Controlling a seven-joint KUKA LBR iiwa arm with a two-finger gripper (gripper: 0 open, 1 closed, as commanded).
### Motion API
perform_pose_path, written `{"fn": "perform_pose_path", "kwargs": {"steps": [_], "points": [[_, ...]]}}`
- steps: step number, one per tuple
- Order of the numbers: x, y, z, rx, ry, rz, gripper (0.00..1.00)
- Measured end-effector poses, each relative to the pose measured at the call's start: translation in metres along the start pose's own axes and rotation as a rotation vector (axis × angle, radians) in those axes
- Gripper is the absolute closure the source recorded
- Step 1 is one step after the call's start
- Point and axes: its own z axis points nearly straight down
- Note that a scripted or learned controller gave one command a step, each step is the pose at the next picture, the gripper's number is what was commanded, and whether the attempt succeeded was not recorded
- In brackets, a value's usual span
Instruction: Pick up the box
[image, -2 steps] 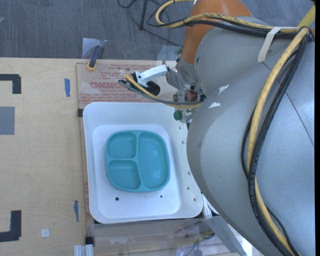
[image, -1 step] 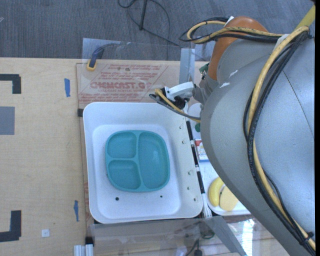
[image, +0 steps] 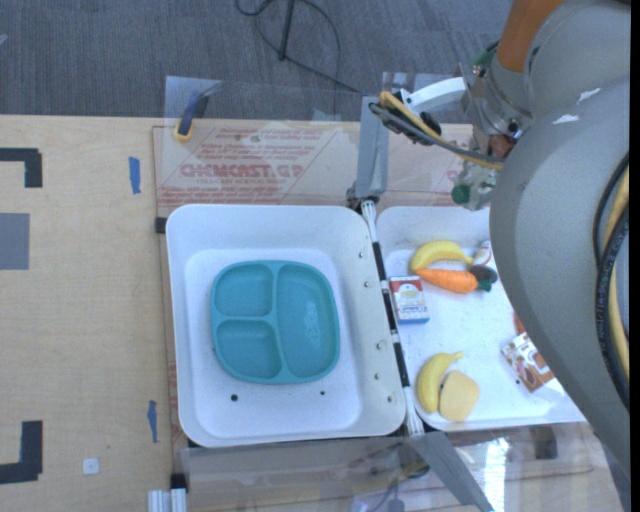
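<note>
A wooden bench (image: 80, 330) seen from above carries two shallow white bins side by side. The left bin (image: 190, 240) holds a teal plate (image: 276, 322) with three compartments, lying flat near the bin's middle.

The right bin (image: 400, 225) is the landmark for everything else. The box (image: 409, 299), small and white with a red top and a blue lower edge, lies flat against this bin's left wall, roughly halfway along it. Just beyond the box, toward the bin's far side, a yellow banana (image: 438, 252) curves above an orange carrot (image: 448, 281) whose dark green stem points right; the two touch. Near the bin's front edge sits a second banana (image: 432, 378), touching a pale yellow round fruit (image: 459, 396). At the bin's right side, a small brown and white packet (image: 526, 360) peeks out from under the robot.

The grey arm (image: 560, 260) with its orange band (image: 525, 30) covers the bin's right portion. The gripper (image: 470, 190) appears above the bin's far edge, well apart from the box; how its pincer stands cannot be told.
</note>
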Motion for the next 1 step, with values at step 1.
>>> {"fn": "perform_pose_path", "kwargs": {"steps": [1], "points": [[-0.0134, -0.0576, 0.0488, 0.001, -0.001, 0.000, 1.00]]}}
